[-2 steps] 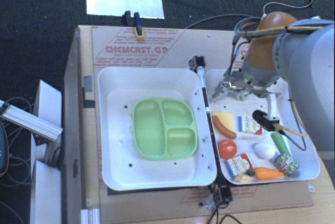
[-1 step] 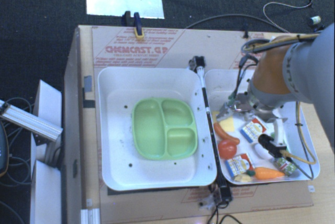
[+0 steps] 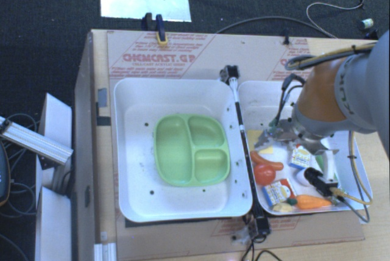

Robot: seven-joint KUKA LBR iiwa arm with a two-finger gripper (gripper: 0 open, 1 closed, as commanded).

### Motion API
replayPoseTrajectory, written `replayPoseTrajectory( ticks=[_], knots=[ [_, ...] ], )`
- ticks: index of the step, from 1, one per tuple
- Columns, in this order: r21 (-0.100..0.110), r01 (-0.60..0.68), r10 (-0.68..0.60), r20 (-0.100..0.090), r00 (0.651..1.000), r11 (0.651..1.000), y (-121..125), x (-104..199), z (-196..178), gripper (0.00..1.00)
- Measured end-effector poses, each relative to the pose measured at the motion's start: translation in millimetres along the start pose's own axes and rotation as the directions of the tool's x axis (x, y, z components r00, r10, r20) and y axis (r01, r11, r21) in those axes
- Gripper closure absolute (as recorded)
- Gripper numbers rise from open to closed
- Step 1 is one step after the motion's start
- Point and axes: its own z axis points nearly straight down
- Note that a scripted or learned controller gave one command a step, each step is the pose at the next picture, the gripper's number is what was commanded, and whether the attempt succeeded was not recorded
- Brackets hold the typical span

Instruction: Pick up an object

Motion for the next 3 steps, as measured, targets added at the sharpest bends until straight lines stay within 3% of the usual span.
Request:
replayPoseTrajectory(
  ticks=[1, 2, 3],
  knots=[
    [-0.003, 0.001, -0.001, 0.0, 1.0, 1.0, 1, 0, -11, 1.0],
    [-0.003, 0.001, -0.001, 0.0, 1.0, 1.0, 1, 0, -11, 0.0],
    [-0.001, -0.001, 0.001, 0.001, 1.0, 1.0, 38, -38, 0, 0.0]
  ],
)
